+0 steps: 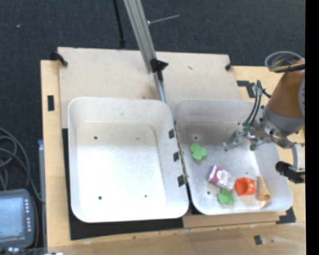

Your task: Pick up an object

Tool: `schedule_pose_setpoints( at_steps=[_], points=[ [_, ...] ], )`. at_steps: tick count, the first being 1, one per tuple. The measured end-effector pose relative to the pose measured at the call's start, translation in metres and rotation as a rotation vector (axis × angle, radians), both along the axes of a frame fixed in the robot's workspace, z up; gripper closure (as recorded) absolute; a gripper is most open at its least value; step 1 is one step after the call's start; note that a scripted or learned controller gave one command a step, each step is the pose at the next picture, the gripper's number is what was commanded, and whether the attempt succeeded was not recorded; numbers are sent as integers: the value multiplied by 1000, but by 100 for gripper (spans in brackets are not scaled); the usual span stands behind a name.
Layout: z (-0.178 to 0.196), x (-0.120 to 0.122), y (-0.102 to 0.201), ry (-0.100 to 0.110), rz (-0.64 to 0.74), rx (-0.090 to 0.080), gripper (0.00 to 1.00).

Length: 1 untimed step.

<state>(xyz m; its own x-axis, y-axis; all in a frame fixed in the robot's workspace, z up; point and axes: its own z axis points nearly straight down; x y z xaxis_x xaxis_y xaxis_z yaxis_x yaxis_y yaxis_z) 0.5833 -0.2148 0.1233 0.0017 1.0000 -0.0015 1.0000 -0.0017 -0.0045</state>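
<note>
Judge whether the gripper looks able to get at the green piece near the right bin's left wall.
Probably yes. The green piece lies alone on the right bin floor, apart from the other items, and the gripper hangs to its right with bare floor between. The nearby bin wall may crowd one finger.

Dark speckled carpet (32,20) surrounds a pale wooden worktop (117,70). A metal pole (141,28) slants up from its back edge. Cables (2,147) and a grey screen unit (10,219) lie on the floor.
</note>
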Motion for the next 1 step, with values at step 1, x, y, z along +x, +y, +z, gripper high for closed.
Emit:
schedule_pose_setpoints(
  at_steps=[1],
  points=[
    [-23, 0, -1, -3, -2, -1, 0]
  ],
)
